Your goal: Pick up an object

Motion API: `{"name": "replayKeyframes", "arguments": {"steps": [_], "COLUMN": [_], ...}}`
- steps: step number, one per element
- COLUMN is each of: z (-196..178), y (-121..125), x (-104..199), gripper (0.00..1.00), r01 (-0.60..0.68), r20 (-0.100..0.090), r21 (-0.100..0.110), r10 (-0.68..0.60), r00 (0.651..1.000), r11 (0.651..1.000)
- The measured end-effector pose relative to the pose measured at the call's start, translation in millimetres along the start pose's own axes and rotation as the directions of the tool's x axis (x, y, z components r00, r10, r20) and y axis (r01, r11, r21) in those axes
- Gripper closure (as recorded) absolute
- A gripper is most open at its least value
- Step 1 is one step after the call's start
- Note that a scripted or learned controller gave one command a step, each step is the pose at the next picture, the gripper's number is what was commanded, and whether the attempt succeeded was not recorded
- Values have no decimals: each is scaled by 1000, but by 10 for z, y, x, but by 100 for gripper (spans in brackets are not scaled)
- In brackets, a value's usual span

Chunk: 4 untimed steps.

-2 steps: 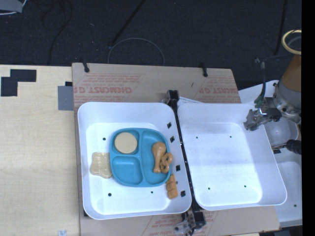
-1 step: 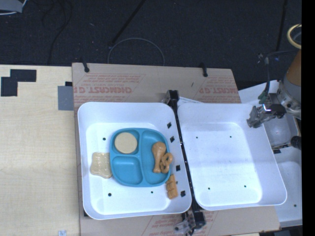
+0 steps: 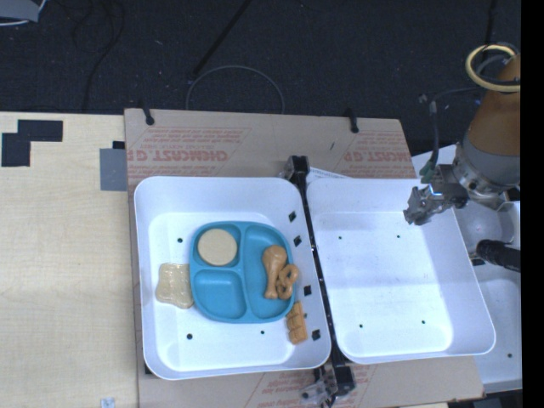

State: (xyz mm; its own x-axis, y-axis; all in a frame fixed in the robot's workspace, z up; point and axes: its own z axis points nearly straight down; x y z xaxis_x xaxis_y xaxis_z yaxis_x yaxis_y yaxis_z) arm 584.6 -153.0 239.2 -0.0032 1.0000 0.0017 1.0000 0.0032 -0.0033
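From above, the claw (image 3: pixel 422 204) hangs at the upper right edge of the right bin (image 3: pixel 399 347); whether it is released or clenched cannot be told. Well to its left and lower down, the left bin (image 3: pixel 161 202) holds a blue tray (image 3: pixel 223 296). On the tray lie a round tan piece (image 3: pixel 217 246) and a tan drumstick shape (image 3: pixel 275 269). A pale piece (image 3: pixel 174 285) touches the tray's far side, and a small tan piece (image 3: pixel 296 323) sits just below it.
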Motion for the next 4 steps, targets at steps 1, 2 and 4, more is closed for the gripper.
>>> {"name": "replayKeyframes", "arguments": {"steps": [1,2,4], "z": [-65,-78,94], "y": [-156,-273,-650], "x": [554,1140,2196], "gripper": [100,100,100], "r01": [1,2,1], "r20": [-1,-1,0], "r21": [0,1,3], "r10": [-1,-2,-1], "r00": [1000,1000,1000], "r11": [1000,1000,1000]}}
